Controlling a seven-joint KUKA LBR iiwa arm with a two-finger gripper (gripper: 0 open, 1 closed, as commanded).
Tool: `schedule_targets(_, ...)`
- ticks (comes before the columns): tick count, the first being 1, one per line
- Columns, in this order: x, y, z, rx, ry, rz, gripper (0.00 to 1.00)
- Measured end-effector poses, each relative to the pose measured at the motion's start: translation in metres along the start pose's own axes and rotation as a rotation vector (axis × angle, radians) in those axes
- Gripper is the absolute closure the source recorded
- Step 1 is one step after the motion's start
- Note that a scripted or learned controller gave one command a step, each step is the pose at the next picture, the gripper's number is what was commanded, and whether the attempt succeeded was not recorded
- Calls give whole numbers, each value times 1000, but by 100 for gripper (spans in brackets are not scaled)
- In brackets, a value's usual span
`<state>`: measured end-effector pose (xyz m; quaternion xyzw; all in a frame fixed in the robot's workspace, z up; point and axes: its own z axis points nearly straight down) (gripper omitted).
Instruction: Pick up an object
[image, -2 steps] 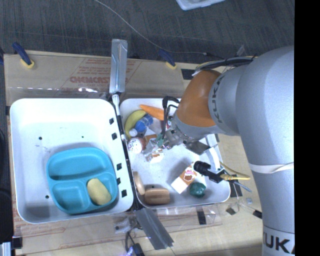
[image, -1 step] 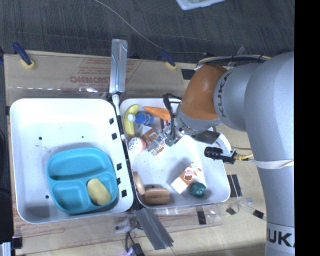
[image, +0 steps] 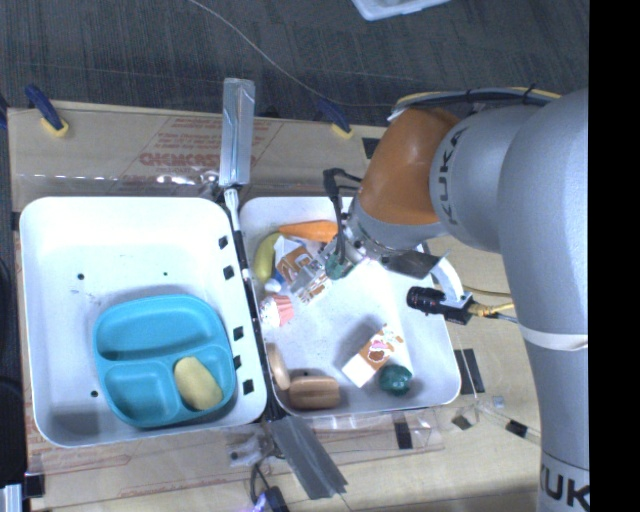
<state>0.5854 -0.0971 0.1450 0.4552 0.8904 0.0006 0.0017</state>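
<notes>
My gripper (image: 336, 262) reaches down into the back of the right bin (image: 435, 345), under the orange wrist band. It hovers at a cluster of items: an orange carrot (image: 312, 230), a yellow banana (image: 264, 256) and a small orange-and-white packet (image: 298, 272). Something teal shows at the fingertips; I cannot tell if it is held. Further forward in the same bin lie a pink-and-white item (image: 279, 310), a white carton (image: 373, 356), a dark green ball (image: 396, 379) and a brown wooden block (image: 310, 390).
The left bin (image: 60, 250) holds a blue divided tray (image: 150, 350) with a yellow potato-like item (image: 198, 383) in its front right compartment. A metal divider post (image: 236, 130) stands at the back between the bins. The arm's bulk covers the right bin's back right.
</notes>
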Motion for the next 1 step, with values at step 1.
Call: schedule_targets(1,2,49,-47,4,2,518,100)
